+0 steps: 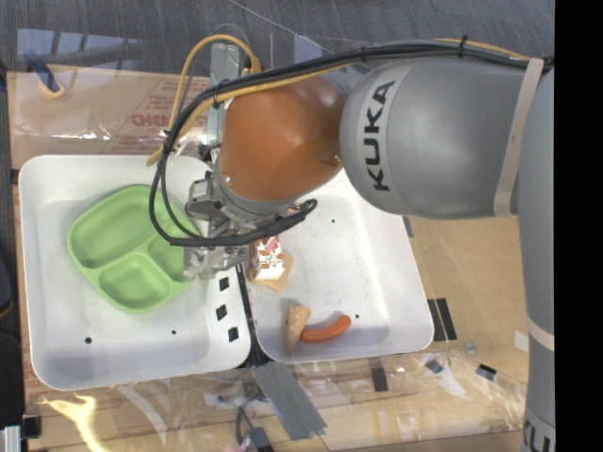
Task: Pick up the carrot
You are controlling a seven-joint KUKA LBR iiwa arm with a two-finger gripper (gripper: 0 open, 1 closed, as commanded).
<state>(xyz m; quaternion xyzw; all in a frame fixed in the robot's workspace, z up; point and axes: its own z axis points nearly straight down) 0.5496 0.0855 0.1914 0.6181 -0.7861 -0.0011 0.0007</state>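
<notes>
The carrot point(327, 329), a short orange stick, lies near the front edge of the right bin point(377, 252). My gripper point(209, 260) hangs under the orange wrist band, low over the divider between the two bins and beside the right rim of a green plate. It sits well to the left of the carrot and farther back, apart from it. Nothing shows between its fingers.
A green divided plate point(127, 248) lies in the left bin point(57, 328). A small white and red toy point(270, 260) sits just right of the gripper. A tan cone-shaped piece point(296, 323) touches the carrot's left end. The arm's bulk covers the back of the right bin.
</notes>
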